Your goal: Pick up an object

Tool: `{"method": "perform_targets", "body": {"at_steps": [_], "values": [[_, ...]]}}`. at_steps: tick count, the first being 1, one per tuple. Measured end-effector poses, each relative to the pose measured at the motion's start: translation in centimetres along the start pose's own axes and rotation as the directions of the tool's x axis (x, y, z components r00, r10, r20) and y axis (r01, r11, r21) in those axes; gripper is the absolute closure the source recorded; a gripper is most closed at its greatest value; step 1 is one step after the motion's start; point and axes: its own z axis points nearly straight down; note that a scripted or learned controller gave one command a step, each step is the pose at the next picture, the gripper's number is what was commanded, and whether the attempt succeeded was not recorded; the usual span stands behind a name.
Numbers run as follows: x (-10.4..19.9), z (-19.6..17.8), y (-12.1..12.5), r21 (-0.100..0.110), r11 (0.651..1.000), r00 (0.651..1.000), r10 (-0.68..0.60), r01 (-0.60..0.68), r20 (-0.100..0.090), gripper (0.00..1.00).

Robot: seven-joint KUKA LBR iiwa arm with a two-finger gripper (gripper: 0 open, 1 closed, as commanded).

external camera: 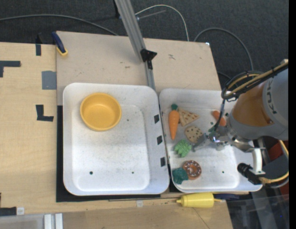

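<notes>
While the arm (255, 111) reaches in over the right bin (224, 175), nothing looks lifted yet, so by my reading the pick is barely begun. In the camera view, the gripper (208, 141) sits low among the toy foods, just beside a brown cracker (192, 133) and near a green leafy piece (183, 149); its state I cannot tell. A carrot (173, 121), a tan wedge (188, 117), a doughnut (191, 169) and a teal piece (179, 175) lie in the same bin. The left bin (114, 171) holds a yellow bowl (100, 111). Grasping and raising any object remains.
</notes>
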Motion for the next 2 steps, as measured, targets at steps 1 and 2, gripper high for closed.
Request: {"method": "perform_targets", "body": {"at_steps": [1, 2], "values": [[0.1, -1.0, 0.0, 0.001, 1.0, 1.0, -0.001, 0.001, -0.001, 1.0], [-0.2, -5.2, 0.2, -0.003, 1.0, 1.0, 0.001, -0.001, 0.0, 1.0]]}}
